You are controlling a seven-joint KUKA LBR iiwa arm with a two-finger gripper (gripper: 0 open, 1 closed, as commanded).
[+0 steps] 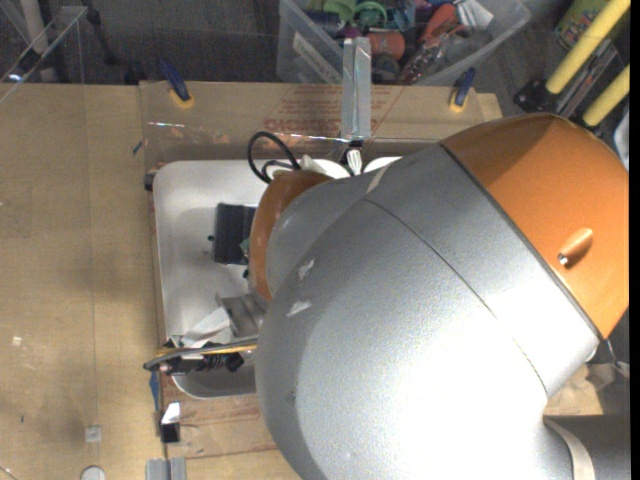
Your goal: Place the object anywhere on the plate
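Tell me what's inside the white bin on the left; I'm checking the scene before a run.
In the white bin I see a black block, a grey piece and white scraps. The arm covers the rest of the bin, so anything there is hidden.

Even, moderately bright overhead light. Large grey arm with orange band (440,308) close to lens, soft-focus, smooth sheen on casing, small highlights. Shallow white bin (185,218) evenly lit, soft shadow under arm. Clear plastic sheet (250,118) shows faint glare. Dark upper background. Slight graininess.
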